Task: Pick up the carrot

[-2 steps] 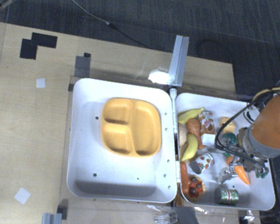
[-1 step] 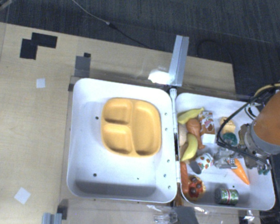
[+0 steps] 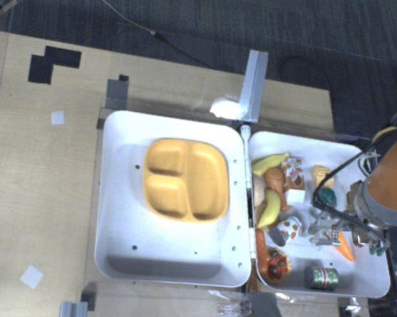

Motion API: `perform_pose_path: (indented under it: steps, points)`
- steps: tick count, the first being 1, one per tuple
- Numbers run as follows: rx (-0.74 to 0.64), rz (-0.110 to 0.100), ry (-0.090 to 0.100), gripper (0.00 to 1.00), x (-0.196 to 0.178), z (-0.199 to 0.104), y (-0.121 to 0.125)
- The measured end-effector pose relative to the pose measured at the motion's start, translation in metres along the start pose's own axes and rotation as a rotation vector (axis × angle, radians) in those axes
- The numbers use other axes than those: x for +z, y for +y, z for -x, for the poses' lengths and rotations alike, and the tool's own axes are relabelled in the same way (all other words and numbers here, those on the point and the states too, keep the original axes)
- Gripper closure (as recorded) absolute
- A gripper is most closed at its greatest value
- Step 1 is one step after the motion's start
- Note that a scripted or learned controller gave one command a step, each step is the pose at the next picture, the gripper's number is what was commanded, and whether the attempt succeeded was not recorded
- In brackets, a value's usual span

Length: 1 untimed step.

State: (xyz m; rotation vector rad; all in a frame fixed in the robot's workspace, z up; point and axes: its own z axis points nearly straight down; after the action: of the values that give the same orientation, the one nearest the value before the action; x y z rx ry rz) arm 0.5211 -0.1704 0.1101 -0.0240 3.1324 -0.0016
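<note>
While the left bin (image 3: 120, 180) is taken up by a yellow divided plate (image 3: 184, 179), the right bin (image 3: 377, 284) is crowded with toy food, and the gripper (image 3: 332, 231) is lowered beside the small orange carrot (image 3: 345, 247), its jaw state impossible to tell, presumably for a grasp.

You have the hand (image 3: 330, 233) low in the right bin (image 3: 376, 289), near its right wall. The carrot (image 3: 346, 247) lies just right of the hand, touching or nearly so. The can (image 3: 322, 278) sits in front of the hand. Left of the hand you get the bananas (image 3: 270, 186) and small items. Further left, the left bin (image 3: 119, 187) holds the divided plate (image 3: 185, 178). Both bins rest on the surface (image 3: 29, 191).
</note>
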Motion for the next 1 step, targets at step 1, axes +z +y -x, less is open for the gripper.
perform_pose_path:
  steps: [1]
  points:
    - [0.206,-0.001,-0.001,1.00,-0.0279,0.0112,-0.0356]
